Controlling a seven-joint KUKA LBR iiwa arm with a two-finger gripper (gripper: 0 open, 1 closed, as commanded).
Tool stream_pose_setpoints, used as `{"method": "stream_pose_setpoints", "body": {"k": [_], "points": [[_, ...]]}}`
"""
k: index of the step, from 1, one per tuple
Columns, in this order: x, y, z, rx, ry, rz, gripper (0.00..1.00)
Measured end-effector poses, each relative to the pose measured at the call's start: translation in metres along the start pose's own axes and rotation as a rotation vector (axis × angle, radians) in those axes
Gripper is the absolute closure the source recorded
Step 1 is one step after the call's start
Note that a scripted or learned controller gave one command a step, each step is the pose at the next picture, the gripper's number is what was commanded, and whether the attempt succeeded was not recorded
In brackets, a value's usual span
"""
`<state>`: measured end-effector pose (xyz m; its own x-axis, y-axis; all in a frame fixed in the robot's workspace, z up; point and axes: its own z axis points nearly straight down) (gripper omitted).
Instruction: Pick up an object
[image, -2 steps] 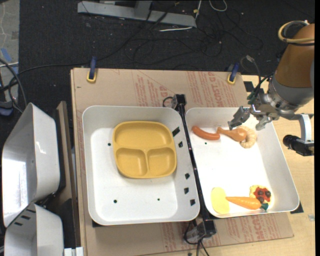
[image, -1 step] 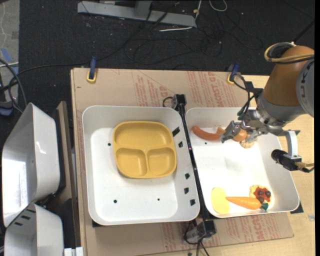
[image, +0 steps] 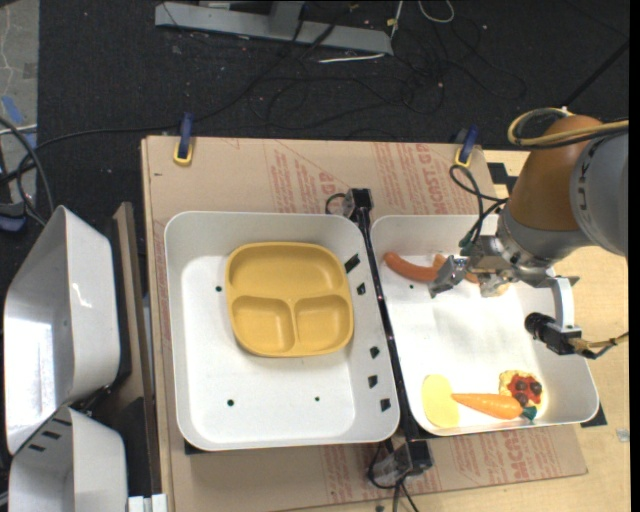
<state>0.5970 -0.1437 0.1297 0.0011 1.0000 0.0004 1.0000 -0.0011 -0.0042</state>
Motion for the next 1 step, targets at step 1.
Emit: {"method": "stream_pose_setpoints", "body": {"k": [1], "points": [[-0.0004,0.0015,-0.0134,-0.006,-0.001,0.000,1.00]]}}
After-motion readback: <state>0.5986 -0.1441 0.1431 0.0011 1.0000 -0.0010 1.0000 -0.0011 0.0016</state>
